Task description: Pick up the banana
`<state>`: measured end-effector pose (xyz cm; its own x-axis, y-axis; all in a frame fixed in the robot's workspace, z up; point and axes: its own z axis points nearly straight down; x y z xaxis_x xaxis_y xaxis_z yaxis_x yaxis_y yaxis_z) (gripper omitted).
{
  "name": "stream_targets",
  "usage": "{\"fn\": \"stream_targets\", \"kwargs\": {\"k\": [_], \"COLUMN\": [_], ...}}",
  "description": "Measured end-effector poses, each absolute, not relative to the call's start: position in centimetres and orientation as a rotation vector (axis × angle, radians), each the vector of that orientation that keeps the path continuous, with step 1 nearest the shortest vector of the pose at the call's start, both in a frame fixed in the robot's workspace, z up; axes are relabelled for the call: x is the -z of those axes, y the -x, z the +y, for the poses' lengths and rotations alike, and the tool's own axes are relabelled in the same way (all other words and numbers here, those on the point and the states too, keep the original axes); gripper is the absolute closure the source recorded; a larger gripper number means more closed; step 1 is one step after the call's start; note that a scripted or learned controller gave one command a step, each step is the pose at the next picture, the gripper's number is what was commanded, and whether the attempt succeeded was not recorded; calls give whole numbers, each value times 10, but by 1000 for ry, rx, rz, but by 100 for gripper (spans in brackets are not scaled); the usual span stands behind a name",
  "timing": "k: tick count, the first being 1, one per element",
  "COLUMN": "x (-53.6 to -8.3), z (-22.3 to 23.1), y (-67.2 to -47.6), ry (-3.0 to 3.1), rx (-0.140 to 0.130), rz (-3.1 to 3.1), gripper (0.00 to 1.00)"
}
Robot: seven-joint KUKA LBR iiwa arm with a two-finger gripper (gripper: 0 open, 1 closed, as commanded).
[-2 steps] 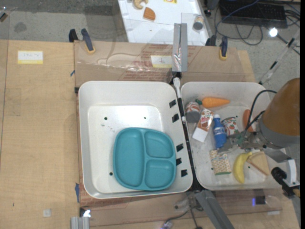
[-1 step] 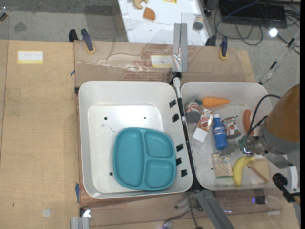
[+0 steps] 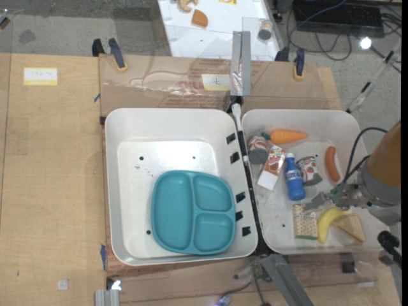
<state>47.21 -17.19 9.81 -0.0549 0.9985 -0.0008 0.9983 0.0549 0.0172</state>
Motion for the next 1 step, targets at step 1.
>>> {"fn": "stream_targets", "kwargs": {"k": [1], "x": [-98], "z": [-169], "y": [-472], "ry": [-2055], "rx": [-13], "rz": [2351], "gripper": [0]}}
